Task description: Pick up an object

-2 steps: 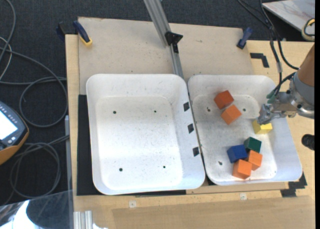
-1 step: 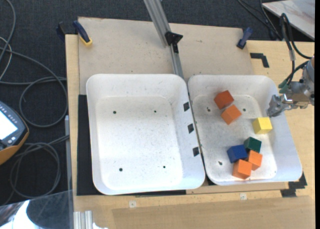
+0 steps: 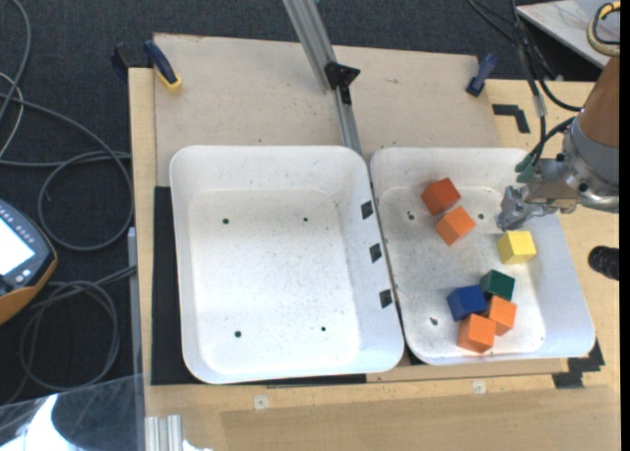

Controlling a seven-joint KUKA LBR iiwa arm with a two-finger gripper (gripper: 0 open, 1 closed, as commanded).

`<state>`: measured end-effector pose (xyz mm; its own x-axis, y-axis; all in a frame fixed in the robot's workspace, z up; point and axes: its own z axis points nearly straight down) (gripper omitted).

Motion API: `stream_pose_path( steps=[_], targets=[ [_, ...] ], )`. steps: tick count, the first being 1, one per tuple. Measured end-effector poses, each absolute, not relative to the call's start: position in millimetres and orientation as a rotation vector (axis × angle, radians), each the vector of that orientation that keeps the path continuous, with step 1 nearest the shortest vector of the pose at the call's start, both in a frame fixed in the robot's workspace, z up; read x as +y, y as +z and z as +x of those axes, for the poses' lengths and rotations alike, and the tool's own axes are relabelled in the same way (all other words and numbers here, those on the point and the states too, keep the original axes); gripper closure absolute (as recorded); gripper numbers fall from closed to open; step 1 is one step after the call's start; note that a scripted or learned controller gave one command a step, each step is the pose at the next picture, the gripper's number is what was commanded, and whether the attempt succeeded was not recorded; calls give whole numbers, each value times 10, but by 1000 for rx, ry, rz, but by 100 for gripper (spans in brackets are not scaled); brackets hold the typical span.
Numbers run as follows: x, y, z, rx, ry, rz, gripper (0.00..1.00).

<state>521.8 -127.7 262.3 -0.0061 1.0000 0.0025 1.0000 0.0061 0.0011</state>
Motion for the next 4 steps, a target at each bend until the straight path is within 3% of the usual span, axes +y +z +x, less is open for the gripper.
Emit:
stream_pose_path(
  steps=[2,4],
  targets=[
    [-252,2492,5076,-2226,-1,-2211,100],
    [893,2301,5085,-2227,-2,-2212,100]
  ],
)
